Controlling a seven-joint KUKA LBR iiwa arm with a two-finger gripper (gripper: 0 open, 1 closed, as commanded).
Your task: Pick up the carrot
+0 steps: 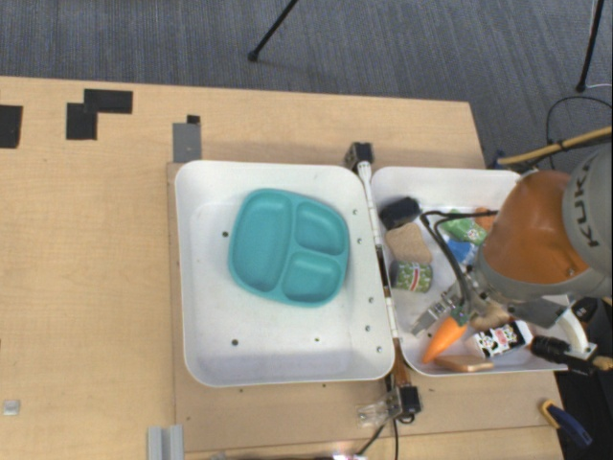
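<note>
Honestly, you can't tell how the gripper (458,307) jaws stand, yet with the carrot (442,338) lying just below them near the bin wall (407,357), a slanted close could squirt it against that wall.

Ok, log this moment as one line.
task: pick up carrot | gripper over right bin, at carrot | grasp: unconfirmed | teal plate in left bin

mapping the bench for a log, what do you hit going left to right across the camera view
black tape marks → left bin → teal plate → green can → carrot → arm's orange band
</note>
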